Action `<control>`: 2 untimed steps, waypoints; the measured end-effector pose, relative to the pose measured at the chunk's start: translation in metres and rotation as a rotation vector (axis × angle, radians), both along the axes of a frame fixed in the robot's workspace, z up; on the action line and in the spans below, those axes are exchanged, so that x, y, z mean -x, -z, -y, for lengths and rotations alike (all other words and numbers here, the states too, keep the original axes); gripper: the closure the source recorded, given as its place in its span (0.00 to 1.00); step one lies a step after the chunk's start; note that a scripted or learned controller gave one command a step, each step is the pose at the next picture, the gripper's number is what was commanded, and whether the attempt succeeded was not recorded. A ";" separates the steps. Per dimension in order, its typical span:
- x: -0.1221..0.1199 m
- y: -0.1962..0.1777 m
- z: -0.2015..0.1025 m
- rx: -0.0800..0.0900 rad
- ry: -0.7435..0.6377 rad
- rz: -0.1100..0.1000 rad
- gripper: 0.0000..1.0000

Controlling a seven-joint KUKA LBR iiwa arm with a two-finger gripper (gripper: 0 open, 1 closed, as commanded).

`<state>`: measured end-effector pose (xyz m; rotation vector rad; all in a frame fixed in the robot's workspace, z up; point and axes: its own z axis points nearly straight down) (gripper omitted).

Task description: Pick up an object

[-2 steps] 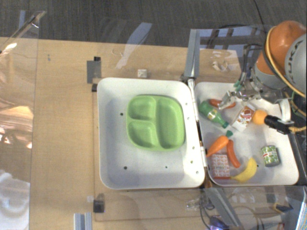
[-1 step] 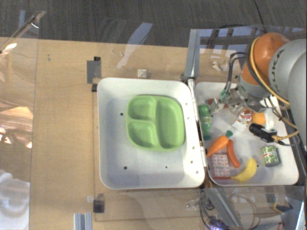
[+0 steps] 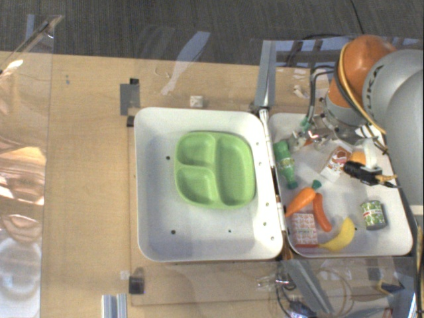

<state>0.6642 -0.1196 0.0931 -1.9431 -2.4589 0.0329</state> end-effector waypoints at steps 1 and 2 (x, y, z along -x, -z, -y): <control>0.010 -0.001 -0.002 0.012 -0.088 0.030 0.00; 0.103 -0.003 0.001 0.001 -0.203 0.041 0.00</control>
